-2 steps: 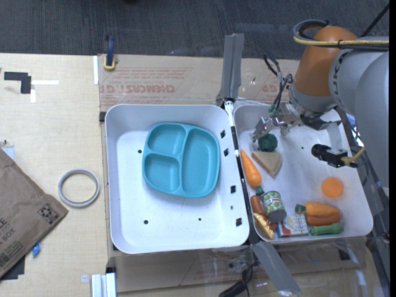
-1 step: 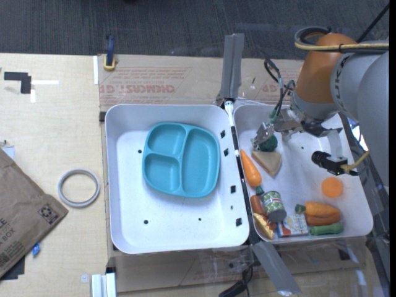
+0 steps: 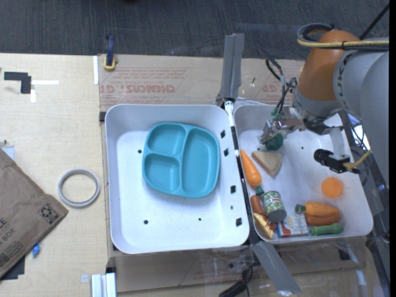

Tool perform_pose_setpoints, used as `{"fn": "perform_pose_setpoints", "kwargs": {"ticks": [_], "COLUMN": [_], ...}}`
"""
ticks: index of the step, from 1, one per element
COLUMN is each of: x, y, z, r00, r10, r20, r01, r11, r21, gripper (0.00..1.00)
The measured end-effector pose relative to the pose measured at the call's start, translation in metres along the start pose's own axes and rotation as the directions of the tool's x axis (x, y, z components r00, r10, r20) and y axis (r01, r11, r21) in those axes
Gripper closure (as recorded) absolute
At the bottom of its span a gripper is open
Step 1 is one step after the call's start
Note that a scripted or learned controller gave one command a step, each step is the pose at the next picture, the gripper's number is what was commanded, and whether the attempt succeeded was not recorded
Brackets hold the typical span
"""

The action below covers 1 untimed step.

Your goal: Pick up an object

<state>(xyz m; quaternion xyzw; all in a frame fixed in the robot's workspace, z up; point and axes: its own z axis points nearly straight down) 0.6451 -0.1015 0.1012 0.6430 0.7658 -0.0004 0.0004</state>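
Jaws (image 3: 272, 135) sit low in the right white bin (image 3: 366, 218), over a dark green object (image 3: 274, 143); whether they grip it we cannot tell. Left of them, a compartmented turquoise plastic plate (image 3: 182, 159) lies in the left white bin (image 3: 124, 228).

Turquoise plate (image 3: 181, 159), orange ball (image 3: 332, 187), white bins (image 3: 124, 184).

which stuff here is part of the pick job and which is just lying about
Part of the job:
- pincer over a dark green item in the right bin
- other pickable things there: carrot, sandwich wedge, orange ball, small can

Just lying about:
- blue divided plate in the left bin
- tape roll
- cardboard box
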Motion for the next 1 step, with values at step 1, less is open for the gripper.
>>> {"fn": "perform_pose_setpoints", "kwargs": {"ticks": [1], "x": [0.0131], "y": [-0.0158], "z": [-0.1094], "r00": [0.999], "r10": [0.047], "r20": [0.001], "r01": [-0.047], "r11": [0.999], "r21": [0.0], "gripper": [1.0]}}
